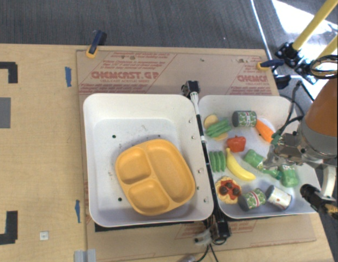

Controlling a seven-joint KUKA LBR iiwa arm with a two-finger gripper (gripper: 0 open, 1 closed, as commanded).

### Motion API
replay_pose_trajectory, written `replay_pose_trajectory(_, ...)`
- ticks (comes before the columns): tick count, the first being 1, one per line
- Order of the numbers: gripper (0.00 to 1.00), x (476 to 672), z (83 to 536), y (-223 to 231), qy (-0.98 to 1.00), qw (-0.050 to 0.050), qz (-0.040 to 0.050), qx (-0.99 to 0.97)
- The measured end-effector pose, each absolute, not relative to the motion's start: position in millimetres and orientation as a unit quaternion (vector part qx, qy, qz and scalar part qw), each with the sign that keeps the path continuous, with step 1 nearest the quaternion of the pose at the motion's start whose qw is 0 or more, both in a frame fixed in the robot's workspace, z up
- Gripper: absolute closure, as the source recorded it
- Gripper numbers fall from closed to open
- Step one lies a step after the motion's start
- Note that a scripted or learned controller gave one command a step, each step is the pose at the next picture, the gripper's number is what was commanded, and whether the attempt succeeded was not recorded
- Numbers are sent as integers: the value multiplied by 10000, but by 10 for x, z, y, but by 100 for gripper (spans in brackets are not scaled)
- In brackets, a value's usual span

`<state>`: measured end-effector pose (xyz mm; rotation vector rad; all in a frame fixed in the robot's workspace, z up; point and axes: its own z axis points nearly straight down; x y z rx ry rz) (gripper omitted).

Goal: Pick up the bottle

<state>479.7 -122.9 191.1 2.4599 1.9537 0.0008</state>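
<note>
Camera view: two white bins side by side on the desk (38, 146); the left bin (98, 119) holds a yellow divided plate (154, 176), the right bin (226, 103) a scatter of toy food. The arm comes in from the right, and the gripper (279, 156) sits low over the right bin's right-hand part, above some green pieces. Whether it is spread or pressed together cannot be told from this angle; nothing is seen pinched. The bottle (287, 174), as best judged, is the small green piece lying on its side just below and right of the gripper, close to it, with a white-ended can (278, 196) near below. Identification is tentative: the shape is partly covered by the wrist. Other neighbours: banana (238, 166), red pepper (236, 143), carrot (264, 130), a green-labelled can (244, 118) further up the bin. Handling estimate: hollow toy plastic, so light and stiff, not fragile, but smooth and rounded, likely to roll or squirt out under an off-centre pinch. Best hold is probably across the body at mid-length, square to the long axis, away from the tapering neck. Crowding from adjacent green pieces risks catching the wrong item.
</note>
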Motion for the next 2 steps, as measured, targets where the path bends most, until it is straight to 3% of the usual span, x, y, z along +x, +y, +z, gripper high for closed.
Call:
replay_pose_trajectory(1, 0, 4796, 1911, -1232, 6218, 2, 1, 7832)
replay_pose_trajectory(2, 0, 5069, 1087, -1313, 6761, 6, 3, 7368)
